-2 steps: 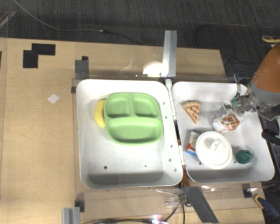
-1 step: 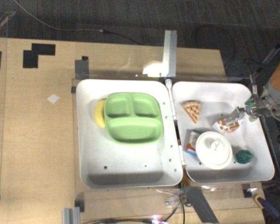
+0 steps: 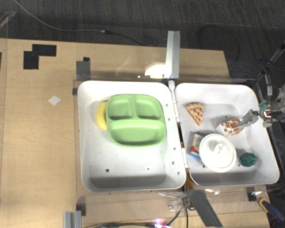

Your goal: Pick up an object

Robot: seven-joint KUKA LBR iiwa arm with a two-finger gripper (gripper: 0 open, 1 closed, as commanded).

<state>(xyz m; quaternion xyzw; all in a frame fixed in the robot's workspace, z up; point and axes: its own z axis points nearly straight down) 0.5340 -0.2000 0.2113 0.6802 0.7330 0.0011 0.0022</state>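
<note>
The gripper [image 3: 249,118] reached in from the right edge of the scene, low over the right bin [image 3: 256,175]. Its grey fingers [image 3: 251,116] pointed left and slightly toward the near side, and their tips lay right against a small orange-and-white packet [image 3: 229,127] in the middle of that bin. At this slant and size the fingers ran together into one grey shape, so whether they stood apart or together could not be told, nor whether the packet sat between them or merely touched their ends.

The packet lay just to the far right of a round white lid or cup [image 3: 218,151], which sat toward the near side of the right bin. A flat boxed item with red and blue edges [image 3: 194,145] was tucked partly beneath the white round's left side. A dark green ball [image 3: 248,159] rested near the bin's near-right corner, just beside the white round. A triangular waffle-patterned slice [image 3: 195,112] lay toward the far left of the same bin, well apart from the gripper.

In the left bin [image 3: 128,175] a green divided tray [image 3: 135,118] sat upside right with its three compartments showing, and a yellow object [image 3: 101,115] peeked out from under its left edge.
</note>
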